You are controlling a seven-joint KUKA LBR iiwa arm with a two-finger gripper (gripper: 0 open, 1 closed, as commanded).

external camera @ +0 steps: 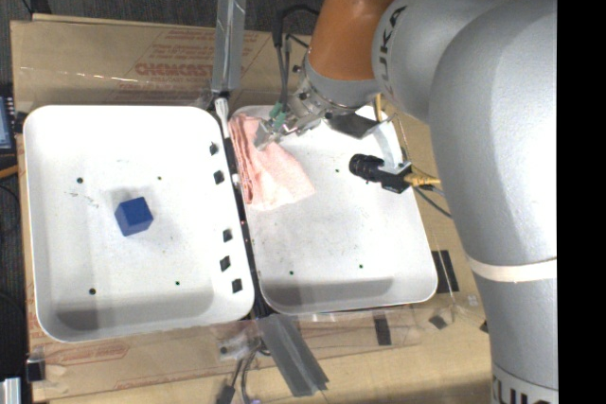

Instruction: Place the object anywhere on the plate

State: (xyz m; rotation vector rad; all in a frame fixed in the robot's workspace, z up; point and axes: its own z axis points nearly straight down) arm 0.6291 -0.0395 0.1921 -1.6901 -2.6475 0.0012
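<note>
Small blue plastic cube [133, 215] well left of and below gripper [275, 123], in left white bin [57, 137], faces turned slightly askew, no long axis. Gripper grip state: cannot tell; pink crumpled cloth [270, 167] just beneath.

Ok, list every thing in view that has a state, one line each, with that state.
Small blue cube: resting flat on the floor of the left white bin, untouched.
Pink crumpled cloth: lying bunched in the right white bin, against its left wall.
Grey two-finger gripper: low over the cloth's upper end; grip not discernible.
Plate: cannot identify one.
</note>
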